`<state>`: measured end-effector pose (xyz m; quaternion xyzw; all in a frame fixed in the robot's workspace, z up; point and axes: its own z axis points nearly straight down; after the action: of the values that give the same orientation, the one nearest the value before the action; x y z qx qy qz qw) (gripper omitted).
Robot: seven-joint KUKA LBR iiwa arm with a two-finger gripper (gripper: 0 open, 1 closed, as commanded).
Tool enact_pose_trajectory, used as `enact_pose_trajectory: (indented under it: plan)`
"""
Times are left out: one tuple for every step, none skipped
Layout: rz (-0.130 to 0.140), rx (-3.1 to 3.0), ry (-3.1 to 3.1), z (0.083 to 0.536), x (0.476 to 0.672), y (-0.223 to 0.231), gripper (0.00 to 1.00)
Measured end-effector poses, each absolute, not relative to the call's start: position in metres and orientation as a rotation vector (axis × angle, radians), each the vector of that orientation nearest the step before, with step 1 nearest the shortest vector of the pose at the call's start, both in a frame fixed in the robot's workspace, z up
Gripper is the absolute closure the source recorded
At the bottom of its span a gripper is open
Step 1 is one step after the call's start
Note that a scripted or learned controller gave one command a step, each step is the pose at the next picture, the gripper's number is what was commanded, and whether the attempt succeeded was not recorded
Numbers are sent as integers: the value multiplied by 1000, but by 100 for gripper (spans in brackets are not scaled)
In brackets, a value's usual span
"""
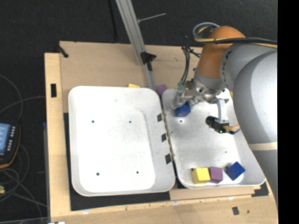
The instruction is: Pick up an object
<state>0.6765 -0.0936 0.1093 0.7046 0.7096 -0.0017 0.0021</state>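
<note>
My gripper (182, 101) hangs over the far left corner of the right bin (205, 148), below the orange band of the arm. A small blue block (182, 110) sits right at its tip, partly covered by it. Whether the block is gripped or just lies under the tip on the bin floor is unclear. At the near edge of the same bin lie a yellow block (201, 175), a purple block (216, 173) and another blue block (235, 170) in a row.
The left bin (117, 139) stands beside the right one. Behind the bins lie a purple block (161, 89) and a yellow piece (134, 85). A slanted metal pole (135, 31) rises at the back. The grey arm covers the right bin's right side.
</note>
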Motion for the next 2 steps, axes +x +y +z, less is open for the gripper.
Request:
enact_pose_trajectory:
  plan:
    - [12, 2209, 2228, 203, 661, -13, 100]
    - [1, 2215, 2225, 208, 660, -19, 100]
